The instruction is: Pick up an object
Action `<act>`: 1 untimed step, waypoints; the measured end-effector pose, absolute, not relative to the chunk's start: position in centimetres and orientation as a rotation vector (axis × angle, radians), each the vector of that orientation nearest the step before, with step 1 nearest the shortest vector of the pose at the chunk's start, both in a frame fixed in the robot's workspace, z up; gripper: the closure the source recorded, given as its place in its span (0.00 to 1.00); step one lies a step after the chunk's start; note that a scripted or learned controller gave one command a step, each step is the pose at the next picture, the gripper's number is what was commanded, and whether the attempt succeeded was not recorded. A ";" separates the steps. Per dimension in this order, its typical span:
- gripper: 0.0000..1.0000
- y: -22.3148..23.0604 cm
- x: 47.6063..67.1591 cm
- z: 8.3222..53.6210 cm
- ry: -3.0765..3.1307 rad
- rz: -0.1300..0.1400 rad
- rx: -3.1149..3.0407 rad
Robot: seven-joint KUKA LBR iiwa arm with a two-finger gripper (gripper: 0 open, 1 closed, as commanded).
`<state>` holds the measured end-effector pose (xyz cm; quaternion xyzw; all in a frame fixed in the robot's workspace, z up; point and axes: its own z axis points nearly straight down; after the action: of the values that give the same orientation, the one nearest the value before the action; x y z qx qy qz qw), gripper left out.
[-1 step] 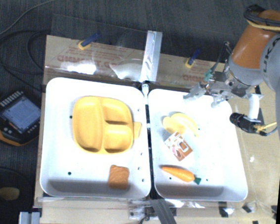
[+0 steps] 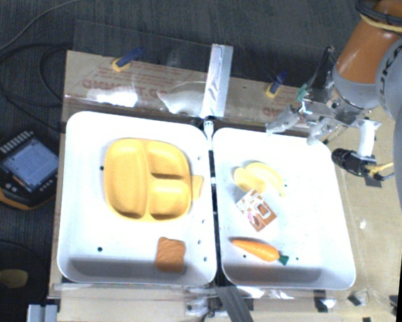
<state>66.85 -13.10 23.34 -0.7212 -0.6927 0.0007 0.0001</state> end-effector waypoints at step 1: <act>0.00 -13.3 59.7 13.0 -1.911 0.007 -2.493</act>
<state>59.67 -13.28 12.99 -0.7936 -0.6085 0.0021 0.0003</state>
